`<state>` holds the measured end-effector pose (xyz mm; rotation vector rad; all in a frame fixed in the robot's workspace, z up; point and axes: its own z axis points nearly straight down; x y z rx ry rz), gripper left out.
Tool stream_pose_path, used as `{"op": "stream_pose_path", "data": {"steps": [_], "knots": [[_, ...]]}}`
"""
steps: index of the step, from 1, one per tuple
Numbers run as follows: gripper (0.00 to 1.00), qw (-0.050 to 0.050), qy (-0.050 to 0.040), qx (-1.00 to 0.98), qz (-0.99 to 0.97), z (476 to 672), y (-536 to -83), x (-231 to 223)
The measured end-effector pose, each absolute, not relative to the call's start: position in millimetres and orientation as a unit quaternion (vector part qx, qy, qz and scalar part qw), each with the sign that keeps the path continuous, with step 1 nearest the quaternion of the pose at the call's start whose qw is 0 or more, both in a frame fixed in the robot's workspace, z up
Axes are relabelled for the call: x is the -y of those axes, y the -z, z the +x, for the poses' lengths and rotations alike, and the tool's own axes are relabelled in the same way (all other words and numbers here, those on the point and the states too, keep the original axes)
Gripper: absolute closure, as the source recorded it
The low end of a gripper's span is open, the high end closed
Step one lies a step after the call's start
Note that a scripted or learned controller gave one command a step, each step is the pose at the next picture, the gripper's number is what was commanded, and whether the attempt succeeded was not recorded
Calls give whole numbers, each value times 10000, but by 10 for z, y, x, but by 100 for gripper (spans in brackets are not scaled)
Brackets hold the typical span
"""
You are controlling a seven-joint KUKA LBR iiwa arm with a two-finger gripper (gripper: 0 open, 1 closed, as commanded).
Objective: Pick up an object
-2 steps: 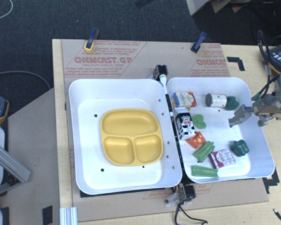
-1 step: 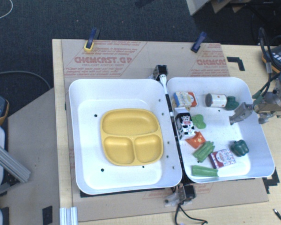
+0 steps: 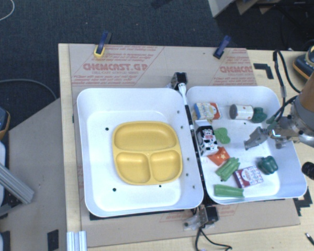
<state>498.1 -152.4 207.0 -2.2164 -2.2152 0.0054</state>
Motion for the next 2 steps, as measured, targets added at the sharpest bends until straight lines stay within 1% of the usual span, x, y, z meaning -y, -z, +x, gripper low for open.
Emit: {"op": "stream_pose_path", "data": {"steps": [1, 2], "knots": [[0, 34, -12, 7069, -7073, 4978, -1642, 1527], [0, 32, -14, 7069, -7073, 5033, -1161, 1583]]}}
